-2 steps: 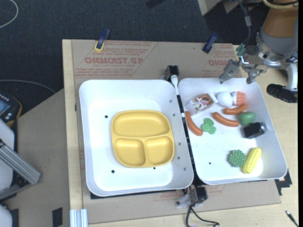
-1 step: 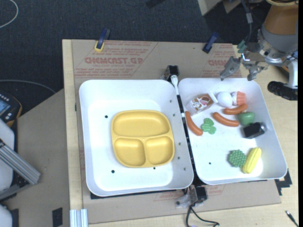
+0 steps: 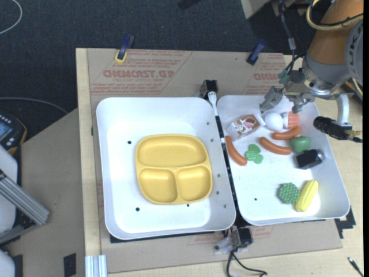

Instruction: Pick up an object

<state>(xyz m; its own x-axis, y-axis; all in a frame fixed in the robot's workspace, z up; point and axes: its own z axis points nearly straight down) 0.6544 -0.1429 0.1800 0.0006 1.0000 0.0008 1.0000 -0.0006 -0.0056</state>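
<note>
My gripper [image 3: 282,109] hangs over the back of the right bin [image 3: 328,209], its two grey fingers spread open. A white egg-shaped toy [image 3: 275,120] lies on the bin floor just below and between the fingertips; the view does not show the fingers closed on it. Beside the egg are an orange piece [image 3: 294,120] and a red sausage [image 3: 286,134]. A second sausage [image 3: 275,146] and a green pepper [image 3: 300,143] lie a little nearer the front.
Also in the right bin are a red-and-white packet [image 3: 245,124], a hot dog [image 3: 235,150], a small green piece [image 3: 253,154], a black block [image 3: 308,158], a bumpy green toy [image 3: 288,193] and a yellow corn cob [image 3: 307,195]. The left bin [image 3: 115,126] holds a yellow divided tray [image 3: 173,168].
</note>
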